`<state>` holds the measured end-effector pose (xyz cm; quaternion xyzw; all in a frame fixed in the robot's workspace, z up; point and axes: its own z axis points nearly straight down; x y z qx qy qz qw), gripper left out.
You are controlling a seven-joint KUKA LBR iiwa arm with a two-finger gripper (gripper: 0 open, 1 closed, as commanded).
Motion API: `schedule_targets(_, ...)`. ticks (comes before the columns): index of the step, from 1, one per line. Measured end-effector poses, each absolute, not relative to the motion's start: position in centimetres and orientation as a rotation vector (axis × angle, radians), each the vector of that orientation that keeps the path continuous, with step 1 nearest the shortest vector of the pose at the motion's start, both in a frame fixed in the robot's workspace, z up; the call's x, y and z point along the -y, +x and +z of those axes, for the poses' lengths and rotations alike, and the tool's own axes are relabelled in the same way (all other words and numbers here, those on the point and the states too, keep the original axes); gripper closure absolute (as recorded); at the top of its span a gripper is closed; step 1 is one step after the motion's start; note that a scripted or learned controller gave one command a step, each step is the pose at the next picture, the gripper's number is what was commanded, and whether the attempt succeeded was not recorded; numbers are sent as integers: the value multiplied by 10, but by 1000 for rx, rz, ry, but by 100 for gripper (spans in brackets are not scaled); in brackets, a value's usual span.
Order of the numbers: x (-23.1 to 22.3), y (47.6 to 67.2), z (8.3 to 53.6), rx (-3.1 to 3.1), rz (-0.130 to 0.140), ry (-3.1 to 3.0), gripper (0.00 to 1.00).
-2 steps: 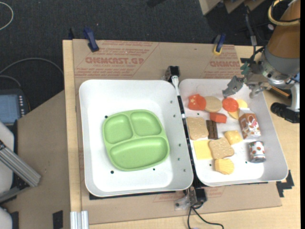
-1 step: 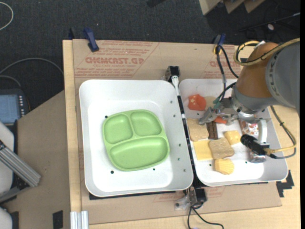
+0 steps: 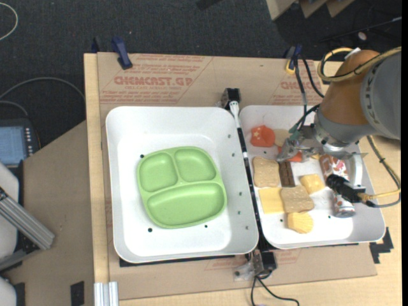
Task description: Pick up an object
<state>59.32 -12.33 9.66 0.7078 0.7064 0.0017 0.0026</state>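
Observation:
The right bin (image 3: 366,231) holds several toy foods. A red piece (image 3: 262,135) lies at its far left. Nearer are a tan bread slice (image 3: 266,172), a dark brown bar (image 3: 286,173), a yellow cheese slice (image 3: 270,201), a tan toast (image 3: 297,199) and two yellow chunks (image 3: 312,183) (image 3: 299,222). A red-and-silver can (image 3: 340,185) lies on its side at the right. My gripper (image 3: 294,148) hangs low over the far end of the brown bar, just right of the red piece. Nothing shows in its grasp.
The left bin (image 3: 124,190) holds a green divided plate (image 3: 182,187). The grey arm with its orange band (image 3: 347,97) covers the right bin's far right corner. Cables trail over the right rim. Blue clamps (image 3: 121,51) pin the cardboard base at the back.

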Motion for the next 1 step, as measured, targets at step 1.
schedule_targets(1, 43, 602, 191, -2227, 11, 2209, 100)
